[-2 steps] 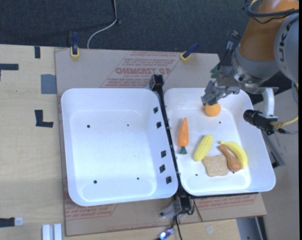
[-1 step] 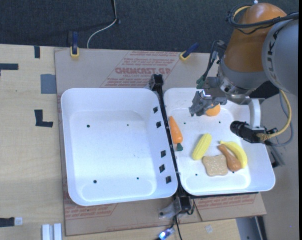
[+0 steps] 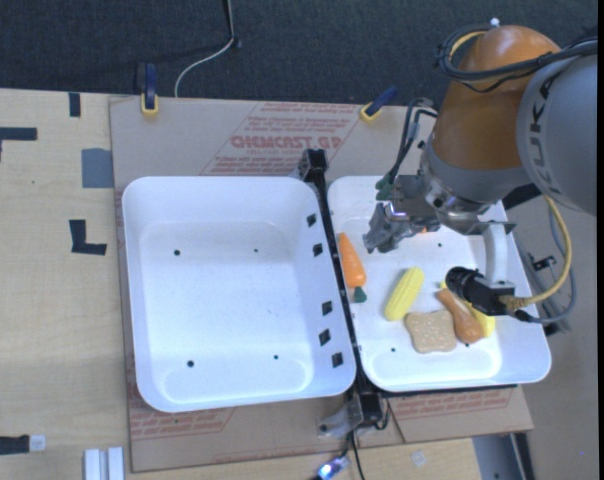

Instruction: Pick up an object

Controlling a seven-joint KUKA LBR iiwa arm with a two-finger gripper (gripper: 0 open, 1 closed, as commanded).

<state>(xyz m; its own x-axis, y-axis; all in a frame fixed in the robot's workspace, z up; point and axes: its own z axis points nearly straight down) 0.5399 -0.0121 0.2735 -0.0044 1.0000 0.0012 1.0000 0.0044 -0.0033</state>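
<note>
1. Over the upper left of the right bin (image 3: 527, 366), we see the gripper (image 3: 384, 236) pointing down and left. From this angle we cannot tell how far open it is or whether it has anything.
2. Just below-left of it lies the carrot (image 3: 351, 261), close along the bin's left wall, green tip toward the near side.
3. The corn (image 3: 404, 294) lies near the bin's middle, tilted, apart from the carrot.
4. The bread (image 3: 431, 332) lies flat just below the corn, and an orange-brown piece (image 3: 462, 318) touches its right edge.
5. The left bin (image 3: 222, 298) sits beside the right one, their walls meeting.
6. Both bins rest on cardboard (image 3: 272, 143) on the bench (image 3: 42, 298).
</note>
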